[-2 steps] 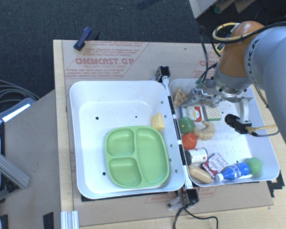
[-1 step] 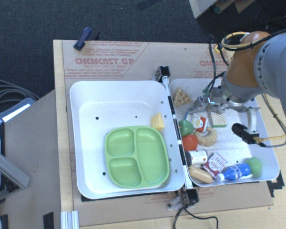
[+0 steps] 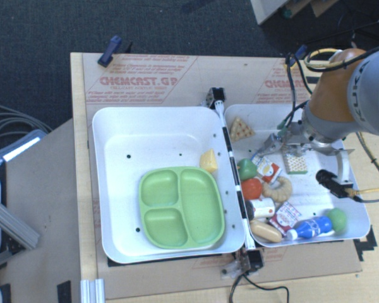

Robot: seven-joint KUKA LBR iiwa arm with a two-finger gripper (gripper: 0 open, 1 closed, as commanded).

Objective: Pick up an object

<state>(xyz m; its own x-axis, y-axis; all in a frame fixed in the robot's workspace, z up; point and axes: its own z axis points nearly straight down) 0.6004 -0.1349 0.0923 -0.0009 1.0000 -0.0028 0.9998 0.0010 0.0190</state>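
My gripper [image 3: 288,145] hangs low over the back middle of the right bin [image 3: 360,214], under the grey wrist with its orange band. Just below it lies a small green-checked square [image 3: 296,163]. A red-and-white packet [image 3: 269,170] lies to its lower left. Around them sit a waffle wedge [image 3: 242,129], a green vegetable [image 3: 246,168], a red tomato [image 3: 252,188] and a tan ring-shaped pastry [image 3: 280,189]. Nothing shows as lifted.
Along the right bin's front lie a white block [image 3: 262,208], a bun [image 3: 266,231], a red-patterned packet [image 3: 285,214], a blue bottle [image 3: 310,227] and a green ball [image 3: 336,219]. The left bin [image 3: 114,137] holds a green divided plate [image 3: 153,232] and a yellow wedge [image 3: 209,161].
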